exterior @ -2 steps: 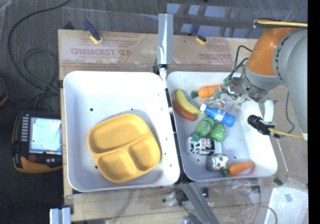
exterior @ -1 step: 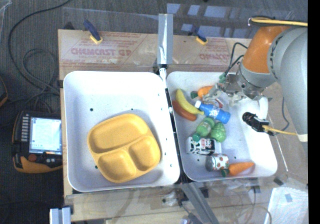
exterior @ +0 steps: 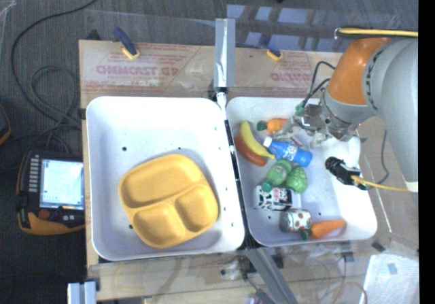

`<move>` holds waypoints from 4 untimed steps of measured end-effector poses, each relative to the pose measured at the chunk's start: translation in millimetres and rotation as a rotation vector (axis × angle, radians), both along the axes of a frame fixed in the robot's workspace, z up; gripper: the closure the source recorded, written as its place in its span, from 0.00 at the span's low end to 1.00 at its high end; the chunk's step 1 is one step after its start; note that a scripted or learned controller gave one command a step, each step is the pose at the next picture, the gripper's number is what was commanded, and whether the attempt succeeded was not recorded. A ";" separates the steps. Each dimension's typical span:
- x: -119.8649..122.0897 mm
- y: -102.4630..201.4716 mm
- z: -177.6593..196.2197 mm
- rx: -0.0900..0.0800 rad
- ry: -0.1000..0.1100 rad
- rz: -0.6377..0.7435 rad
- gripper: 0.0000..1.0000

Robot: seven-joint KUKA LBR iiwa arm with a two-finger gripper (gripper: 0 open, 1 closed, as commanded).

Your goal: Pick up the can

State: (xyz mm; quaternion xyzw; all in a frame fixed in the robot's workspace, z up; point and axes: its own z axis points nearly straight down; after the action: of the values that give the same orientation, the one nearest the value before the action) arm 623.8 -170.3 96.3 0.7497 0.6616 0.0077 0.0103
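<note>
Can (exterior: 295,220) lies on its side near the front of the right bin (exterior: 363,217), untouched.
You've got its long axis running roughly left-right, one end touching a carrot (exterior: 327,228), a cow-print carton (exterior: 277,198) just behind it. Gripper (exterior: 311,119) sits well apart at the bin's back, above a blue bottle (exterior: 290,152) and a banana (exterior: 250,141); can't tell its finger state. Left bin (exterior: 109,132) holds a yellow divided tray (exterior: 168,198).

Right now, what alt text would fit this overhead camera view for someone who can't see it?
A grey-and-orange robot arm's gripper hovers over the right bin, crowded with a can, banana, blue bottle and carrot. The left bin holds a yellow divided tray.
</note>
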 end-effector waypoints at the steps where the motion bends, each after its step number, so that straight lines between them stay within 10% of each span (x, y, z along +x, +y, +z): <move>1: -0.4 5.9 -0.9 0.001 0.003 -0.053 0.00; 2: 2.0 7.1 11.6 0.002 -0.003 -0.052 1.00; 3: 1.1 7.3 10.0 0.003 0.000 -0.052 0.00; 4: -20.1 45.1 -0.4 0.001 0.001 -0.089 0.00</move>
State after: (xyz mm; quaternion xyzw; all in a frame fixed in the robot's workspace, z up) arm 603.7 -125.2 96.0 0.7785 0.6275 0.0072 0.0101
